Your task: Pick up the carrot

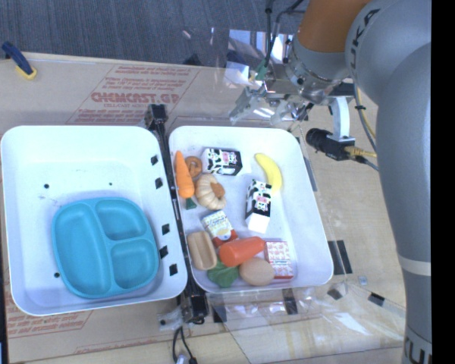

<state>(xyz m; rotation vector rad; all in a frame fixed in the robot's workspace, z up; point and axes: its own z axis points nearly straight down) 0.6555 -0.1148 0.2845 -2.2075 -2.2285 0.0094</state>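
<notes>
The carrot point(183, 174) is a slim orange piece with a green stub at its near end. It lies along the left wall of the right bin point(312, 203), next to a croissant point(209, 191). My gripper point(249, 101) hangs above the bench just beyond the right bin's far rim, well behind and to the right of the carrot. Nothing shows in its grasp.
The right bin also holds two cow-print cartons point(222, 161) point(258, 205), a banana point(269, 169), a bun point(202, 249), a thick orange-red piece point(241, 250), a red box point(279, 256) and several small foods. A blue divided plate point(105, 246) lies in the left bin point(30, 158).
</notes>
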